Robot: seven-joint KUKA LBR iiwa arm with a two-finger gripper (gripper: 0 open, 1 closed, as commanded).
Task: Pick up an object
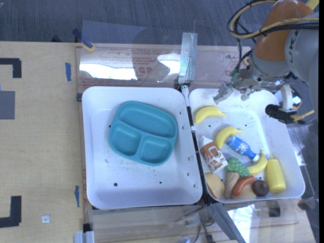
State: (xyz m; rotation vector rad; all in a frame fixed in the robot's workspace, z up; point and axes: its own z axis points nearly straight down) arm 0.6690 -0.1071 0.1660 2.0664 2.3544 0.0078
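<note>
Camera view is giving us the whole bench (35, 135), and we are working down from it by size, placing everything against the blue divided plate (143, 132). The bench is lying pale and wood-coloured to the plate's left, carrying blue tape marks and dark corner marks. The left bin (96, 181) is holding the plate alone. The right bin (291, 151) is sitting just right of the plate's bin, the two touching along a shared rim. The arm (283, 29) is reaching in far to the plate's upper right, its orange band wrapped in yellow cable.

The gripper (234, 91) is hanging over the right bin's far end, right of and above the plate; we are judging its fingers spread apart, with nothing between them.

So we are judging the task barely begun: nothing is lifted, and the approach, the closing and the raising are all left. The candidates are all lying right of the plate. One banana (208, 113) is lying nearest the gripper, apart from the rest. A second banana (227, 134) is touching a blue bottle (241, 148); a small carton (213, 156) is leaning near the shared rim. A yellow bottle (275, 174) is lying at the far right, with smaller play food crowded below.

Beyond the plate, clear sheeting and a metal post (188, 57) are standing at the bins' far edge, with grey carpet (142, 4) behind.
</note>
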